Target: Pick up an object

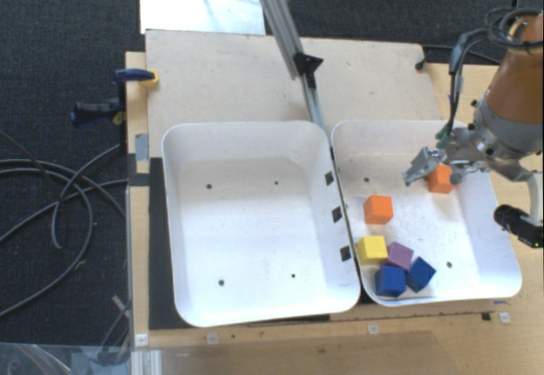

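In the right bin (476, 275), the gripper (435, 169) pinches an orange block (440, 180) between its fingers, near the far right side. Another orange cube (379, 210) lies apart toward the divider; yellow (371, 248), purple (400, 255) and two blue blocks (405, 276) cluster at the near edge.

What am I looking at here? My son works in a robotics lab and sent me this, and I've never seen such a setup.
This is one camera fixed above a workbench, looking down at a slant. The grey and orange thing on the right is a robot arm; its gripper hangs over the right white bin, just by an orange block. Whether that block is actually held, I cannot tell. In the same bin lie another orange block, a yellow one, a purple one and two blue ones. The left bin sits alongside.
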Controlling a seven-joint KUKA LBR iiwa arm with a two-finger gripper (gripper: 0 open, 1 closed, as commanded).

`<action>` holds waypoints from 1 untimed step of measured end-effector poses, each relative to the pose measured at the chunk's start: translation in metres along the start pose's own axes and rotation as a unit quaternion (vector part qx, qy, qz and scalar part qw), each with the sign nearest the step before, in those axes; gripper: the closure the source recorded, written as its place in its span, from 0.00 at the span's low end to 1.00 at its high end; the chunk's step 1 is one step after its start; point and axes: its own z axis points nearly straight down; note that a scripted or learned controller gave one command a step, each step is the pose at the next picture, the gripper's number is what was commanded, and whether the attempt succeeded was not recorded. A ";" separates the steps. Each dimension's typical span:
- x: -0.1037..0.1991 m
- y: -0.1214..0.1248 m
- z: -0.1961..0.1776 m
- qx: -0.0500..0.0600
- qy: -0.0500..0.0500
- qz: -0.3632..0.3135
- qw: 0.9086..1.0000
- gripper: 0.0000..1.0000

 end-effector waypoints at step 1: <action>-0.003 -0.011 0.021 0.001 0.000 0.001 1.000 0.00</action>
